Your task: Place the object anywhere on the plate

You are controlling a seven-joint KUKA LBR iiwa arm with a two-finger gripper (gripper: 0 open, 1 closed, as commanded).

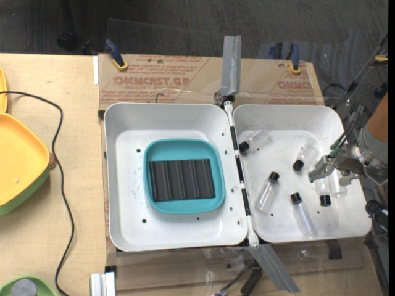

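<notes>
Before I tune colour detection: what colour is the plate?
Teal rim, dark grey ribbed centre; the plate shows in the camera view.

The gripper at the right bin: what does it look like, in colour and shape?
The gripper is grey metal with narrow silver fingers. A thin green part runs along its upper side, and its body is pale grey and blocky. Finer markings are too small to tell.

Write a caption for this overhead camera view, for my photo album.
Robot gripper reaches among clear vials in the right bin, beside a teal plate in the left bin.

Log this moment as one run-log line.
end effector: over right bin, beside a vial | plate: left bin, bare | task: not done
</notes>
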